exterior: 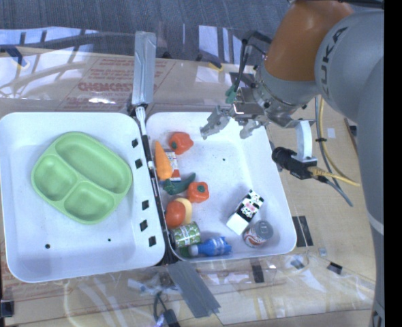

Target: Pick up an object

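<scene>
Arm reaches in from the right, orange band [303, 36] high at the upper right. Claw [232, 125] hangs over the far edge of the right bin [221, 159], fingers spread wide apart, nothing between them. One finger [211, 125] points left toward the bin's middle, the other [250, 128] sits just right of it.

Right bin contents, clustered along the left wall and near edge:
- red pepper [181, 142], nearest the claw, apart from it, lying on the bin floor.
- carrot [162, 161] lengthwise against the left wall, just below-left of the pepper.
- dark green vegetable [176, 183] below the carrot, touching a second red-orange pepper [198, 191].
- tomato [176, 214] with a pale yellow piece [184, 205] against its upper side.
- green can [186, 235] on its side just below the tomato.
- blue bottle [211, 246] lying flat at the near wall, beside the can.
- black-and-white carton [246, 212] tilted toward the right side, touching a round silver and red can [259, 233] at the near right corner.

Left bin [24, 244]: a green divided plate [82, 176] with three compartments lies flat in its upper middle.

Both bins sit side by side on the counter [85, 80], joined by a grey strip [144, 67] at the far side.
</scene>
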`<state>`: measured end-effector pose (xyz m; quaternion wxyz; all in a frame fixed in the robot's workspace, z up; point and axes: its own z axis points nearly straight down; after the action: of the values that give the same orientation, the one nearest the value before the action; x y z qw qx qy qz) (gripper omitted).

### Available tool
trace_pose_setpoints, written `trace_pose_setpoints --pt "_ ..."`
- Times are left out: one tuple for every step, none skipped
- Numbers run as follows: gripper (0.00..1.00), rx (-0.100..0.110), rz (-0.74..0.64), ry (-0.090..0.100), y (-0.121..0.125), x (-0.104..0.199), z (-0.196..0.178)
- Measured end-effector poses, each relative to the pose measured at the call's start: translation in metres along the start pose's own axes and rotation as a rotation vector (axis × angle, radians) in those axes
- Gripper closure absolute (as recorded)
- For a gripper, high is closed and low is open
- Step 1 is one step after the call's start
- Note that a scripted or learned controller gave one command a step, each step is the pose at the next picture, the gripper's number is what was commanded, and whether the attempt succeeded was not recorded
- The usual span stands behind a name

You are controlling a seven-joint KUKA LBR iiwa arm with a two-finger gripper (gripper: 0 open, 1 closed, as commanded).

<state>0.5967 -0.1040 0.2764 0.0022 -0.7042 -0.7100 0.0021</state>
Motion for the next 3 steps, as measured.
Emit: trace_pose_setpoints --pt "0.00 0.003 0.027 0.000 -0.020 -0.011 0.122" --pt "0.00 -0.013 0.047 -0.004 -0.018 0.003 0.180" --pt "0.00 -0.006 -0.034 0.000 -0.062 -0.028 0.184"
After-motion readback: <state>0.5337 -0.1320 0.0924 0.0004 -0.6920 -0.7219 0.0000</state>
